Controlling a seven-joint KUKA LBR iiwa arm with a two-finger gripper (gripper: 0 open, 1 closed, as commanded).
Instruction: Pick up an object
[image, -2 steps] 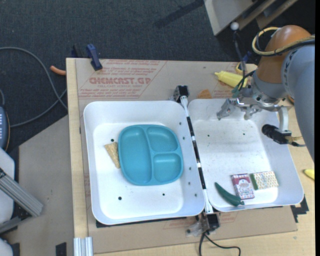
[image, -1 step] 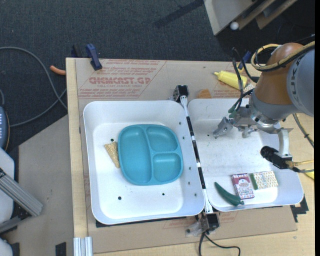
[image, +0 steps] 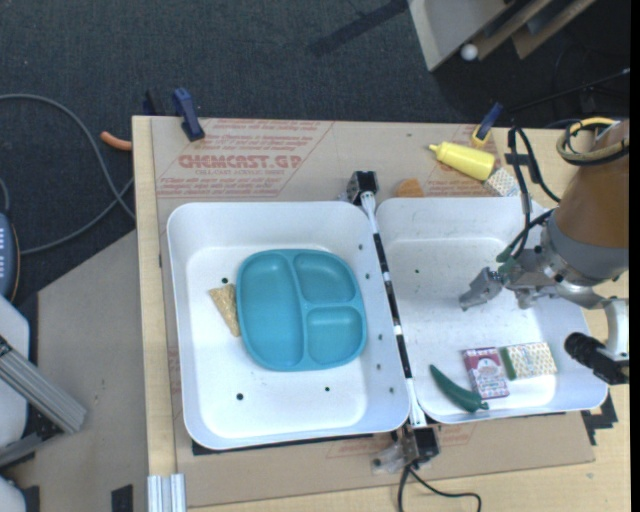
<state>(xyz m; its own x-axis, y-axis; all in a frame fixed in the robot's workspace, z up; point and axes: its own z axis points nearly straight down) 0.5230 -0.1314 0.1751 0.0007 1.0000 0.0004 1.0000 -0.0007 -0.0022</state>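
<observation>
Still pre-grasp, by the look of it: nothing sits between the fingers and no object is lifted, so the step in hand reads as approach or positioning over the right bin (image: 440, 215). Nearest the camera, along that bin's front edge, lie the candidates: a green curved piece (image: 456, 390), smooth and pod-shaped, likely plastic; just beside it a small red-and-white printed card or packet (image: 486, 372), flat and rectangular; touching or nearly touching that, a pale speckled block (image: 529, 360), sponge-like, soft-edged. Further back, the gripper (image: 484, 287) hangs over bare bin floor, well apart from those three, its grey metal fingers seemingly spread and empty. The next move likely calls for a shift toward the front edge and a descent onto one item; the block looks easiest to pinch, the flat card hardest. In the left bin (image: 190, 240), a teal divided plate (image: 301, 308), glossy moulded plastic with three compartments, rests over the edge of a tan cracker-like piece (image: 224, 303), rough-textured. Farthest back, on the brown board (image: 250, 155) behind the bins, lies a yellow bottle-shaped toy (image: 464, 158) on its side.
</observation>
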